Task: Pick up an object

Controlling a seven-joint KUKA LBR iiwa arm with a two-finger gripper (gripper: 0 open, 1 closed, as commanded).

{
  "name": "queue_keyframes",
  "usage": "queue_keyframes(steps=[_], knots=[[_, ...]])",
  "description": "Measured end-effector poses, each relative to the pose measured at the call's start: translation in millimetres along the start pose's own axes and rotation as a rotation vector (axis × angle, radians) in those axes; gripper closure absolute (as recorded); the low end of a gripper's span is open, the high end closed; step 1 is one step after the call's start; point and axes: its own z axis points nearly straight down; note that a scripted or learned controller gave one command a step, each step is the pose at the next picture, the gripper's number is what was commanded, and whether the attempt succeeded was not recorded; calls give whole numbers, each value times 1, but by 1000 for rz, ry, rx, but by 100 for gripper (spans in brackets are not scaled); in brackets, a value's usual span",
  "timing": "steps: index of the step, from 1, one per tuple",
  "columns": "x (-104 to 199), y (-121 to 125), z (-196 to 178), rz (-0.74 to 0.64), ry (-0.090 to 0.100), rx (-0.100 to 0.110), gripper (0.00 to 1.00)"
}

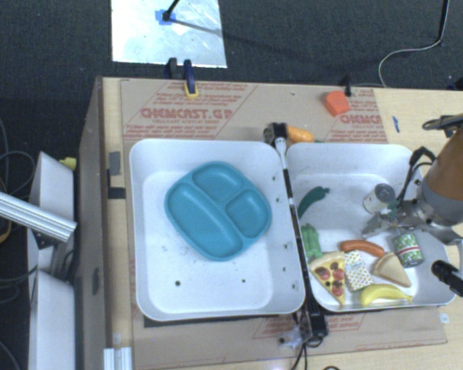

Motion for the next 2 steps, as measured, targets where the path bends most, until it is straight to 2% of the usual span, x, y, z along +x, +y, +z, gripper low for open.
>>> queue_keyframes(steps=[1, 2], knots=[[77, 39, 0, -4, 1, -1, 0], [23, 123, 3, -4, 30, 43, 0]])
